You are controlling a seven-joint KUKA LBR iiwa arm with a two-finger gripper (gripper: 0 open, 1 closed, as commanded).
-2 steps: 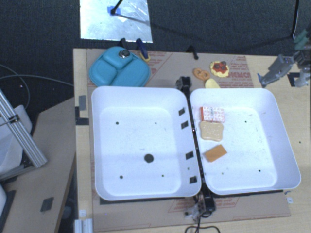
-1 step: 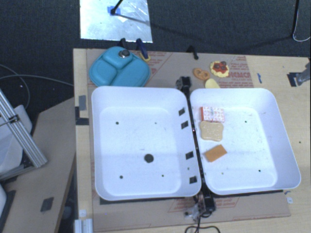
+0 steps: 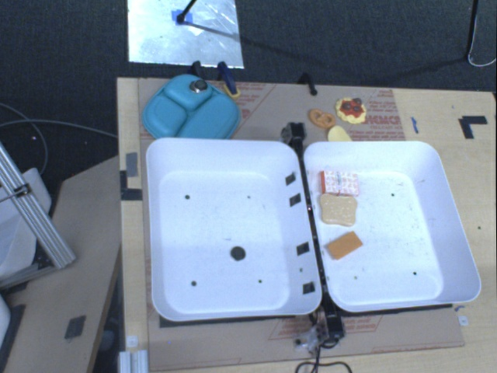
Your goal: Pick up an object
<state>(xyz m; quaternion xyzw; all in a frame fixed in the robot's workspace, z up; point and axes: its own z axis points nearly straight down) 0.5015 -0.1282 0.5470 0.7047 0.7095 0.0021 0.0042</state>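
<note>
Three small items lie near the left wall of the right bin (image 3: 435, 208): a red-and-white patterned packet (image 3: 340, 182), a tan bread-like slice (image 3: 338, 209) just below it, and an orange flat piece (image 3: 343, 245) lower still. A small dark round object (image 3: 238, 253) rests on the floor of the left bin (image 3: 178, 169).
Behind the bins on the bench sit a blue divided tray (image 3: 191, 110), a pretzel-like toy (image 3: 321, 118), a round red-topped toy (image 3: 351, 109) and a pale yellow piece (image 3: 338, 134). A metal frame (image 3: 31, 216) stands at the left. A shiny sheet (image 3: 185, 20) lies on the floor beyond.
</note>
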